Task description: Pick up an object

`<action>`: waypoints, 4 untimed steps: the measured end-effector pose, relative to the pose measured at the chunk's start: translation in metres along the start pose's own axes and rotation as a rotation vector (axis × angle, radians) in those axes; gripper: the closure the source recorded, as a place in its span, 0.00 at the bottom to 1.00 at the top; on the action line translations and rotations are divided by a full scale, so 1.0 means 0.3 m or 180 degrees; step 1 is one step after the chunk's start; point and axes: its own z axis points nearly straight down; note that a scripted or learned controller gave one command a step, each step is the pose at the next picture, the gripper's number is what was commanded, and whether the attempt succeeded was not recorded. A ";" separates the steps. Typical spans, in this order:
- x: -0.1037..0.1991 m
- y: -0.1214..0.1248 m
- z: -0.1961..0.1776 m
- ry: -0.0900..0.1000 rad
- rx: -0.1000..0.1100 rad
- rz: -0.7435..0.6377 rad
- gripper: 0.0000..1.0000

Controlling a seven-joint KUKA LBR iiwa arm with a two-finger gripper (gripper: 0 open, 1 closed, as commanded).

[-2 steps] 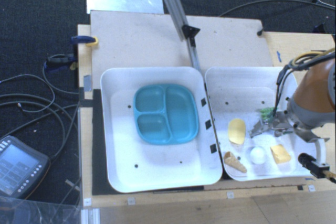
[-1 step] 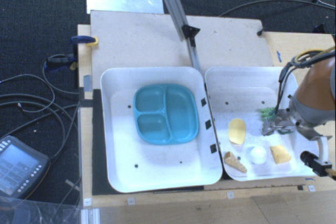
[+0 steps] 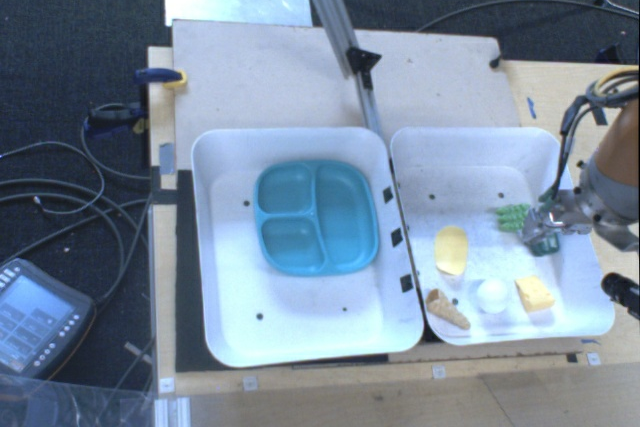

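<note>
White plastic, 2 shallow bins side by side on the table, and the arm leans in from the right over the right bin. Its hand is low at the far right, just beside a small green object, probably its target; whether it is open or closed, I cannot tell. Nearer the front lie a yellow piece, a white ball, a yellow block and a tan cone. The left bin holds a teal divided plate, perhaps a drop-off spot.

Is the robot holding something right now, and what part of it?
It cannot be told. The gripper sits low in the right bin right beside the green toy, but no object is clearly seen between its fingers.
</note>
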 end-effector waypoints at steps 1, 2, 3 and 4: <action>0.013 0.004 -0.149 0.0002 0.0001 -0.0019 1.00; 0.012 0.012 -0.288 0.0000 -0.0003 -0.0020 1.00; 0.186 0.046 -0.316 0.0012 0.0006 -0.0036 1.00; 0.353 0.047 -0.276 0.0015 0.0017 -0.0032 1.00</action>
